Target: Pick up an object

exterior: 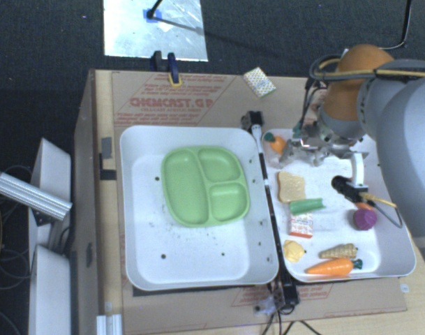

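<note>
Toy foods (306, 205) scattered across right bin (400, 253); green divided plate (204, 185) in left bin (146, 257). Gripper (304, 151) low over right bin's far end, jaw state impossible to tell.

Dark charcoal carpet floor (45, 40) fills the top and left of the view, w/ a speckled texture. On it, beyond the far edge of the tabletop, lies a shiny silver square sheet (156, 19), catching glare; a small blue piece (151, 15) sits near its middle and a thin dark rod slants up from there. Tabletop = brown cardboard-coloured board (191, 96) w/ red printed lettering along its far edge. Blue and black clamps (167, 65) grip that far edge. Off the tabletop's left edge: pale grey metal frame pieces (41, 208), incl. a ribbed aluminium bar (27, 192) lying at a slant. Black cable (407, 12) hangs at top right. Light is even, no hard shadows.
</note>
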Robot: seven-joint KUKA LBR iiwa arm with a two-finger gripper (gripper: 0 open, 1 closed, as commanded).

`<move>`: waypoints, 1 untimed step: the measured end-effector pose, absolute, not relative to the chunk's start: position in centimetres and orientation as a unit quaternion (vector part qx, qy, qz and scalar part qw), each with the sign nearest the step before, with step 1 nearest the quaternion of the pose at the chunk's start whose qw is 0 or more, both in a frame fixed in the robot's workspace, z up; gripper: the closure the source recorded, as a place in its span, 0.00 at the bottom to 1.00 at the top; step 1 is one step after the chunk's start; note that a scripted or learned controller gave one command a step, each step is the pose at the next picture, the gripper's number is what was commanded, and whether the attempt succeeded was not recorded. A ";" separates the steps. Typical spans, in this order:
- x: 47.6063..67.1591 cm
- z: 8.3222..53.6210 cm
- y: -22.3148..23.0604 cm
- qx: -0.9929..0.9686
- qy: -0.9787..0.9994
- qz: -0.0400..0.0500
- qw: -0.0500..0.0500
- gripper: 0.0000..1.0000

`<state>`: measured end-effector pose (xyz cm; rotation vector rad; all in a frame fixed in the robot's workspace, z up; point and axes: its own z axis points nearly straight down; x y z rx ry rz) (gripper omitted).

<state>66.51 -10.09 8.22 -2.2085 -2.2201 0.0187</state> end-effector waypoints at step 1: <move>66.7 9.4 -10.0 -0.705 -0.710 0.003 0.002 1.00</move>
